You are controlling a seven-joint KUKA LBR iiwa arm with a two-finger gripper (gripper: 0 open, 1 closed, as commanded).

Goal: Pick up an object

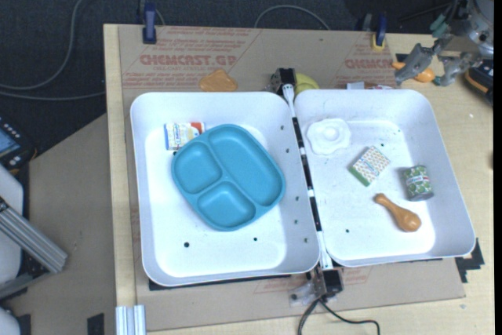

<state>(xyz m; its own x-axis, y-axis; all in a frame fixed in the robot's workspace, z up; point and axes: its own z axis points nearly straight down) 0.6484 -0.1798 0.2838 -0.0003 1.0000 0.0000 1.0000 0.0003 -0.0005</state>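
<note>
The right bin (447, 235) holds a white fried-egg toy (328, 134), a small green-and-white box (369, 165), a green can (418, 183) and a tan pear-shaped piece (398, 213). The left bin (157, 247) holds a blue divided plate (227, 176), with a small white carton (182, 133) touching its back left edge. My gripper (429, 67) hangs open beyond the right bin's back right corner, with nothing between its fingers.
On the bench behind the bins lie an orange piece (218, 80), a yellow object (303, 82) by the bins' joint, and a small orange item (423, 76) under the gripper. Blue clamps (148, 22) hold the board's back edge.
</note>
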